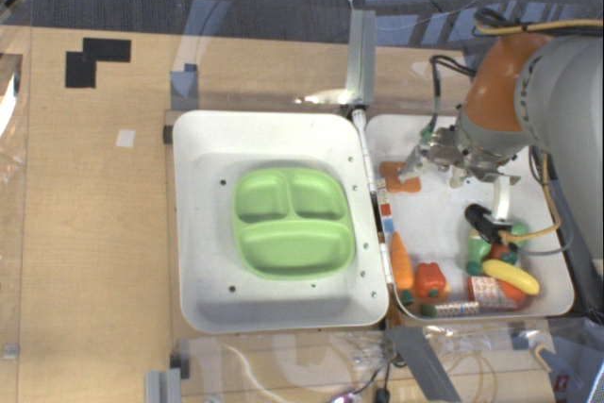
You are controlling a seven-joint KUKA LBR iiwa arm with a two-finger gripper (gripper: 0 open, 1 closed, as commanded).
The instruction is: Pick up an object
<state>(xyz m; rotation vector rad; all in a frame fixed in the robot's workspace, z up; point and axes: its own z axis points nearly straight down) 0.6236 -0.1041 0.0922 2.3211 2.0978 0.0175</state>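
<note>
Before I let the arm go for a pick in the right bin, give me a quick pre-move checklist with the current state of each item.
1. Objects to pick are in the shallow white right bin: ok; an orange carrot-shaped toy, a red pepper-shaped toy and a yellow banana-shaped toy lie near its front.
2. End effector is over the right bin: ok, near its back.
3. End effector finger state: cannot tell.
4. Nothing held already: cannot tell.
5. Objects well separated: not ok; those at the front right corner are bunched together.
6. Green plastic divided tray in the shallow white left bin is away from the arm: ok.
</note>
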